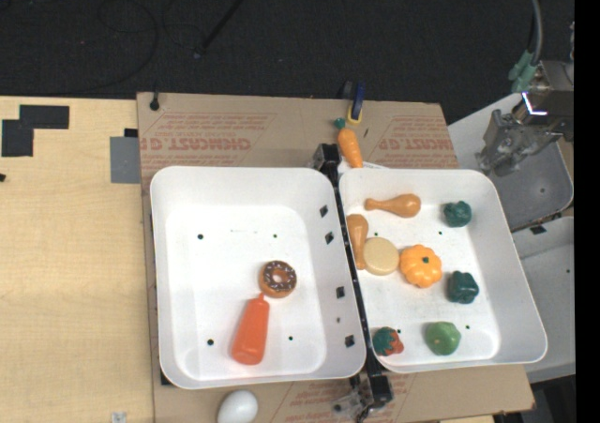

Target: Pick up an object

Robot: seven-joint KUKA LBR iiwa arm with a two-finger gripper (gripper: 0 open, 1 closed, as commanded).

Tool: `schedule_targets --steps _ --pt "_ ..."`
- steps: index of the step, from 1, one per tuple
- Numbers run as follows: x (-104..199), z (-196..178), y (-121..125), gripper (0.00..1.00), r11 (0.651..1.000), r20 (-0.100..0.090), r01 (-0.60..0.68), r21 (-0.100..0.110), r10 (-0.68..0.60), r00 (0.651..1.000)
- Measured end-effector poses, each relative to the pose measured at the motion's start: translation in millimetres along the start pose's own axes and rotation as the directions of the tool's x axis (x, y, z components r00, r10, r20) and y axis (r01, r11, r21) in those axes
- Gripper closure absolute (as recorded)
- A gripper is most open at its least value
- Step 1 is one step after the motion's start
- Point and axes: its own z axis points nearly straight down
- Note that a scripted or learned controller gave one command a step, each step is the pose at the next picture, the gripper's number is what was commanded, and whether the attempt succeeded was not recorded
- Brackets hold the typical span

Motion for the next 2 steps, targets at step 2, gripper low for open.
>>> schedule_targets --steps 2 --pt "1.5 -18.8 1.1 1.00 1.000 0.000 0.011 0.007 -0.011 1.000"
